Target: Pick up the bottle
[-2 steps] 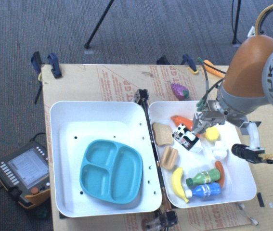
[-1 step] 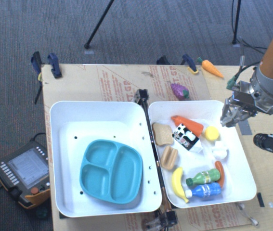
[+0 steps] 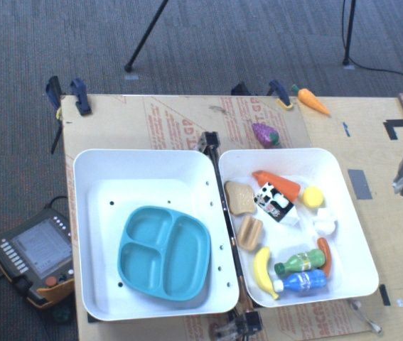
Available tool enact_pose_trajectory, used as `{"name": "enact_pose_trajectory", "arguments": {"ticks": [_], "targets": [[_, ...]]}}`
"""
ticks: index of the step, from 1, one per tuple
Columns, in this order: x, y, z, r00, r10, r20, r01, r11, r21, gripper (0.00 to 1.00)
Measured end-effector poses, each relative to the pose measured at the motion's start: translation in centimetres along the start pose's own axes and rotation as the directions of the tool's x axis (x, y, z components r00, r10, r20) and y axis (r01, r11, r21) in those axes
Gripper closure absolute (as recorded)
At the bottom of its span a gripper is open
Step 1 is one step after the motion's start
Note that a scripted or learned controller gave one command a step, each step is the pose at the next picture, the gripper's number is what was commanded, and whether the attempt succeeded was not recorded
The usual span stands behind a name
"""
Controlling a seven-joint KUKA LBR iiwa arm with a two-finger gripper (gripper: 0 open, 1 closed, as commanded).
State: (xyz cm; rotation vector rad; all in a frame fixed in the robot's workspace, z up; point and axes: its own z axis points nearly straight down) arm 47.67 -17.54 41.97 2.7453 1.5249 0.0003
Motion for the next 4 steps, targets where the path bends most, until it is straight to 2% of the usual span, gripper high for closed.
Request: {"name": "enact_pose_trajectory", "arguments": {"ticks": [1,4], "targets": [[-2.5,1.6,-3.9,0.996,-0.090,0.000,0.090,0.996,-0.001,1.00],[-2.0,1.8,-6.8,0.994,-0.112,0.002,0.112,0.994,-0.007,1.00]]}}
